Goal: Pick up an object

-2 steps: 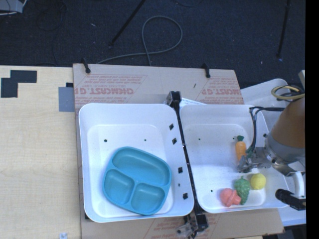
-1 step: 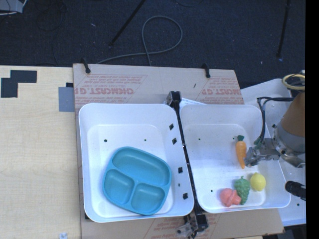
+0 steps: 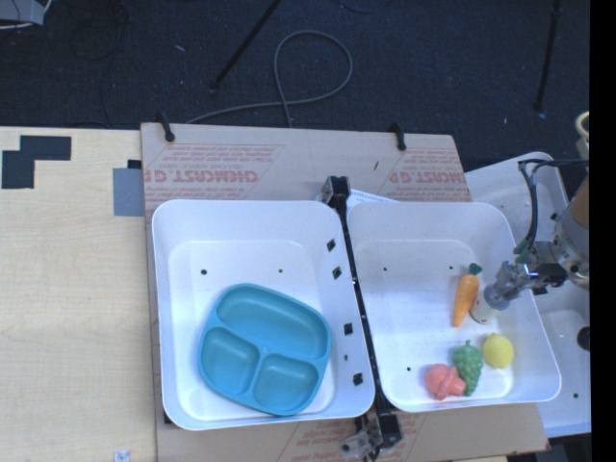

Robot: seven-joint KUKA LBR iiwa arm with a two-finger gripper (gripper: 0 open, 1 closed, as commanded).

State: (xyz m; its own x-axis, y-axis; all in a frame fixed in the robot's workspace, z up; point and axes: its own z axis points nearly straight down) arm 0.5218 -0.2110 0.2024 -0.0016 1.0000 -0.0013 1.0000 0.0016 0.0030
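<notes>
While the gripper (image 3: 500,294) hovers beside the carrot (image 3: 466,297), I cannot tell its state; the approach seems underway, and next it must descend.

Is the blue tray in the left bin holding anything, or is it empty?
Empty. The tray lies flat in the left bin, and all three of its compartments show only bare blue.

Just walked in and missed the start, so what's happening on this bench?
A robot arm reaches in from the right, its gripper low over the right bin beside a toy carrot. Nothing is visibly held. A yellow lemon, green grapes and a pink toy lie near the bin's front. A blue divided plate lies in the left bin.
</notes>
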